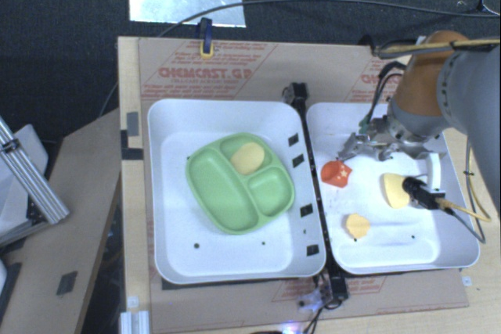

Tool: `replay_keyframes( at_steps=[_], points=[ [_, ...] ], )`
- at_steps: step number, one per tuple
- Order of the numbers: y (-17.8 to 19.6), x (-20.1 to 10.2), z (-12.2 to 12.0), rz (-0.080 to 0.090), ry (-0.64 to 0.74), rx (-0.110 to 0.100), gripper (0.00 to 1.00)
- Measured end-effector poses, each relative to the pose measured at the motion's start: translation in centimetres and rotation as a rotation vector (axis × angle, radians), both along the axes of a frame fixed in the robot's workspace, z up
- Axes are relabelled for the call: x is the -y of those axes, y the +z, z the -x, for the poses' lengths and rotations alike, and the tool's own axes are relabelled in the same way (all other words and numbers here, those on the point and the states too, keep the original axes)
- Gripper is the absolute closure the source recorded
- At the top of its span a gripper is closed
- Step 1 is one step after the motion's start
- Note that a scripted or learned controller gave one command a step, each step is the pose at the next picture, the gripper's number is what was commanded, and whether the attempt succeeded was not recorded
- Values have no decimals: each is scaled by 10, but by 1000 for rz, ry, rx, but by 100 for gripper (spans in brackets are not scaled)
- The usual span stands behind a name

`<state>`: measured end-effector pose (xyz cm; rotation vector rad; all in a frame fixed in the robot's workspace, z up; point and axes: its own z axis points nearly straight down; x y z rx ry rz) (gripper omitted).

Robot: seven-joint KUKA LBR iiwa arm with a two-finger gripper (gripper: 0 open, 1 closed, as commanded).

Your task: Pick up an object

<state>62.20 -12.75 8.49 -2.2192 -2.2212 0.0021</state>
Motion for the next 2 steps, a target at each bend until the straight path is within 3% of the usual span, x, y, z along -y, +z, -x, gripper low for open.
replay_keyframes(
  at_steps=[1,2],
  points=[
    [14,0,-2,1,0,6,100],
    [68,-8,3,1,4,8,100]
  ],
)
